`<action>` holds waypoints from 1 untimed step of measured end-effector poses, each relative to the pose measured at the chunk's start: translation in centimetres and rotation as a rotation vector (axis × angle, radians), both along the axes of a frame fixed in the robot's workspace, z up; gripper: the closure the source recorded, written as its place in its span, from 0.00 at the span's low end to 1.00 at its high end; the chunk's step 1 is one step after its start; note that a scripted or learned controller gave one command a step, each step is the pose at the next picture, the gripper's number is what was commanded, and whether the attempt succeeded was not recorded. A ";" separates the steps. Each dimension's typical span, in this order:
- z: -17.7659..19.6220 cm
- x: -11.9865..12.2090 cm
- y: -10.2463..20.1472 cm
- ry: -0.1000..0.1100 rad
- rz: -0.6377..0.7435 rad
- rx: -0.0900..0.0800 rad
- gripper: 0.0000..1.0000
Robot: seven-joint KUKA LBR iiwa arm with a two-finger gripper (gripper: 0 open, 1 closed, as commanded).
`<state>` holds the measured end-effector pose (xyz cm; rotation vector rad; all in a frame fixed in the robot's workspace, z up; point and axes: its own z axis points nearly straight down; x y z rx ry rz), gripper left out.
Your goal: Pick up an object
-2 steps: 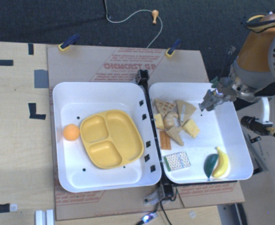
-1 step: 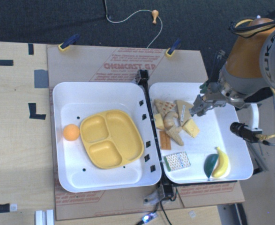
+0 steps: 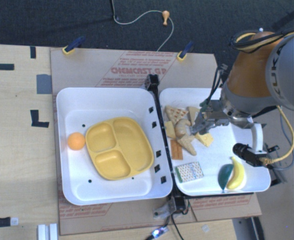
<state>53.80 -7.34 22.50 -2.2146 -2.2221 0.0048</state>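
Partly hidden: tool (image 3: pixel 201 125) (amid food bits (image 3: pixel 183 129))

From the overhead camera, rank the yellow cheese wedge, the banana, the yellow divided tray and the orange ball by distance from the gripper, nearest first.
1. yellow cheese wedge, right bin, just below the gripper.
2. banana, right bin's lower right corner.
3. yellow divided tray, middle of the left bin.
4. orange ball, left bin, against the tray's far left side.

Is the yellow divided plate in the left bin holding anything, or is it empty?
Empty. All three compartments of the yellow plate show bare; the orange ball sits beside it on the bin floor.
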 end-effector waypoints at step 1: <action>0.8 -0.9 3.2 -0.002 0.001 0.001 1.00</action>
